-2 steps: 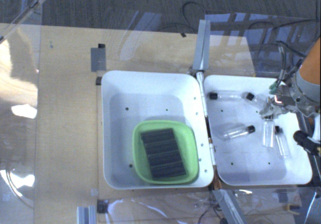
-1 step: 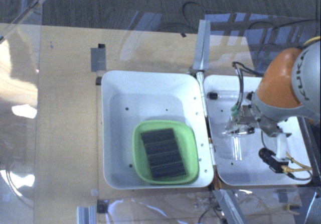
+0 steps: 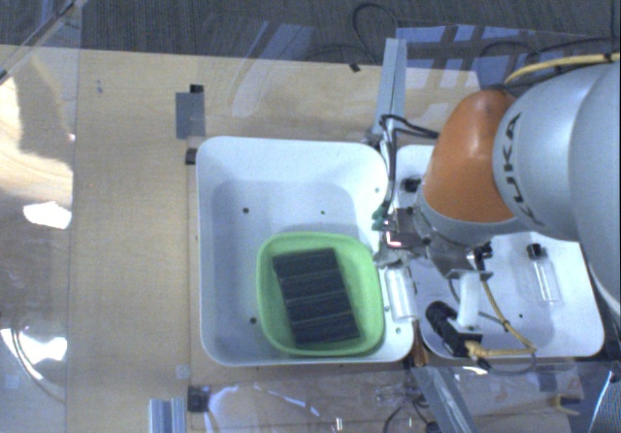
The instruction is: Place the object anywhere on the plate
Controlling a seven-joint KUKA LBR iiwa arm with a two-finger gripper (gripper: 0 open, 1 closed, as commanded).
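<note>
A green square plate (image 3: pixel 269 271) lies in the front part of the left white bin (image 3: pixel 233 188). On it rests a dark grey ribbed rectangular object (image 3: pixel 315 297), lying flat near the plate's middle. My gripper (image 3: pixel 397 271) hangs under the orange-banded wrist at the left edge of the right bin (image 3: pixel 582 324), just right of the plate's right rim. The wrist covers most of it from above.
A small clear vial (image 3: pixel 541 272) lies in the right bin, right of the arm. The arm's grey and orange body covers much of that bin. The wooden bench (image 3: pixel 107 227) spreads out to the left, with a metal post (image 3: pixel 392 82) behind the bins.
</note>
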